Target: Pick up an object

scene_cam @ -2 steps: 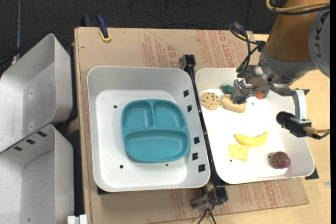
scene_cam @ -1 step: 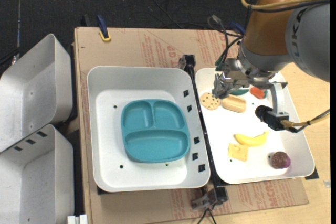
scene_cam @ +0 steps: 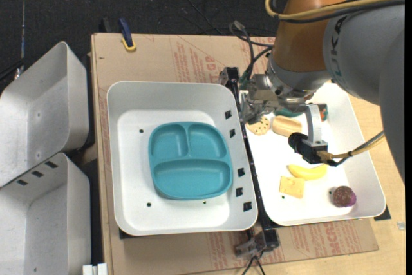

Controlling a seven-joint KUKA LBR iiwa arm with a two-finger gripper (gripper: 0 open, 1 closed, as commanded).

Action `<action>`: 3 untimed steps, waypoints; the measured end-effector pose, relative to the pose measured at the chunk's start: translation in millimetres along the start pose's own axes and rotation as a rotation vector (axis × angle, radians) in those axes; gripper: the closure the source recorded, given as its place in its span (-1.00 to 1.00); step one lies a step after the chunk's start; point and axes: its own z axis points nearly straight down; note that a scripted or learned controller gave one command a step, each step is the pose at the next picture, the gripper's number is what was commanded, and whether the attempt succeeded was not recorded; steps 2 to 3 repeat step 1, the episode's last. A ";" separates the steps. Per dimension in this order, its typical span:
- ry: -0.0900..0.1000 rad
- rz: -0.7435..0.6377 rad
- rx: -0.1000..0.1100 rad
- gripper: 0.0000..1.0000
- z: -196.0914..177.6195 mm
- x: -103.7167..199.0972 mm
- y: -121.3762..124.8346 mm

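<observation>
In the right bin (scene_cam: 354,119), a purple ball (scene_cam: 343,196), a yellow wedge (scene_cam: 291,186) and a banana (scene_cam: 307,170) are seen nearest. Farther back, a round cracker (scene_cam: 259,127) and a pale bun (scene_cam: 286,125) lie just below the gripper (scene_cam: 252,111). Whether it is released or clenched cannot be told. The cracker is judged the likely target. The gripper should be centred over it and lowered straight, clear of the bin wall.

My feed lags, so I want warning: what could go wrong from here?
The claw sits close to the right bin's left wall, so a descent may clip it. The round holed cracker beneath it lies flat and thin beside the tan bread roll; a grab could slip off or shove the roll.
</observation>
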 end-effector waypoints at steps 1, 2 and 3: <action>0.000 -0.001 -0.003 1.00 10.0 57.8 18.3; 0.000 -0.001 -0.003 1.00 10.0 57.8 18.3; 0.000 -0.001 -0.003 1.00 10.0 57.8 18.3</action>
